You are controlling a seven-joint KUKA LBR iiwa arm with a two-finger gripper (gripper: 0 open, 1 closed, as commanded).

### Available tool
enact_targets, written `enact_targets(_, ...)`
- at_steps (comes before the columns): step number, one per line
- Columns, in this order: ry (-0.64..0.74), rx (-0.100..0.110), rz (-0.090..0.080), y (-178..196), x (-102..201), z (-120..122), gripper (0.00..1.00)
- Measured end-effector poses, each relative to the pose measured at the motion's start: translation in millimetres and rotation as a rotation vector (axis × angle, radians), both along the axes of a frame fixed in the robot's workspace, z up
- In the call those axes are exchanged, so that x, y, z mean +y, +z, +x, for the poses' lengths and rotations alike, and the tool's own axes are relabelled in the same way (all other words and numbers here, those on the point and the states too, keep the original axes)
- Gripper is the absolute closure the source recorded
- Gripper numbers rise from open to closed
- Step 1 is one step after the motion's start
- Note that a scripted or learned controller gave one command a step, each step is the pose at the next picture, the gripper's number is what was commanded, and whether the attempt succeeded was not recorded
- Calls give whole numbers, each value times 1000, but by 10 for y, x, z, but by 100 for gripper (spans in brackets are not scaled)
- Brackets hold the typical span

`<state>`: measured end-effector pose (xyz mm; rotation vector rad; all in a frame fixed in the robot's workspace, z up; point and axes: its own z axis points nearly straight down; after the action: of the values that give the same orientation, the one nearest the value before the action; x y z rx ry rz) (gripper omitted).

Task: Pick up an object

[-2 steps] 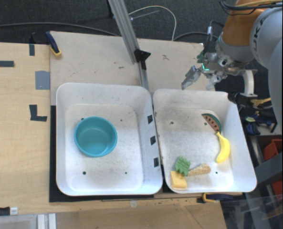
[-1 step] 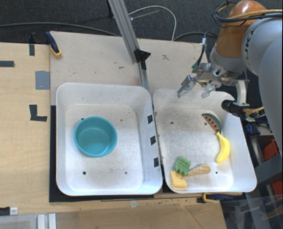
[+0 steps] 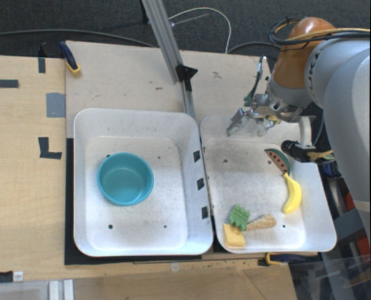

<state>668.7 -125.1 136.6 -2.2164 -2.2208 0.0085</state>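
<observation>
The claw (image 3: 251,122) is hanging spread and empty over the right bin's (image 3: 316,242) far rim, well apart from the banana (image 3: 291,195); descending here, it is risking striking the rim

The arm (image 3: 341,105) comes in from the right of the camera view as 1 broad grey link that fills the upper right corner. An orange band (image 3: 301,52) wraps it just above the wrist. Below the band the wrist angles down and to the left, ending in the gripper (image 3: 251,122). Its 2 metal fingers (image 3: 234,124) point down and leftward and stand apart from each other, with nothing between them. Dark cables loop over the top of the orange section.
</observation>
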Motion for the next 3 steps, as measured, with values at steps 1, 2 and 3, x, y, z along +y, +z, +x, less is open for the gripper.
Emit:
enact_targets(1,-2,7,-1,-477,-10,-17,0)
enact_targets(2,0,7,0,-377,2,-18,100)
enact_targets(3,1,-11,1,155,113,11,100)
